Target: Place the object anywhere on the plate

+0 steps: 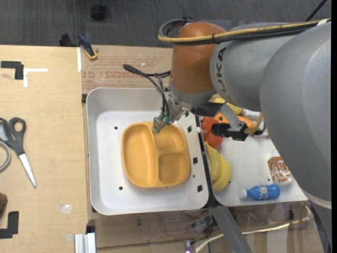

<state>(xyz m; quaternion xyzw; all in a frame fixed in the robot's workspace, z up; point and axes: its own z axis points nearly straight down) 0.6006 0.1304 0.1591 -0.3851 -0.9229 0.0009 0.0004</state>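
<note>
Grey arm w/ orange band is closest to the lens and covers the right and far-right part of the view, reaching in over the right bin twd the left bin. Gripper hangs at the far edge of the plate, roughly above where the big compartment meets the far small one. It's small and seen from above, so we can't tell if it's spread or closed, or if anything is in it; a greenish bit shows at its tip.

Plate is yellow, 3 compartments, lying flat about mid left bin, big compartment on the left, two small ones on the right.

Right bin holds the loose items: banana against the bin's left wall, just beside the plate's bin; orange item farther back, partly under the arm; blue bottle on its side at the near edge; snack packet to the right, near the arm. We can't tell which of these is the task's object.

Scissors lie on the wooden bench, well apart to the left of both bins. Blue clamp sits at the bench's far edge.
</note>
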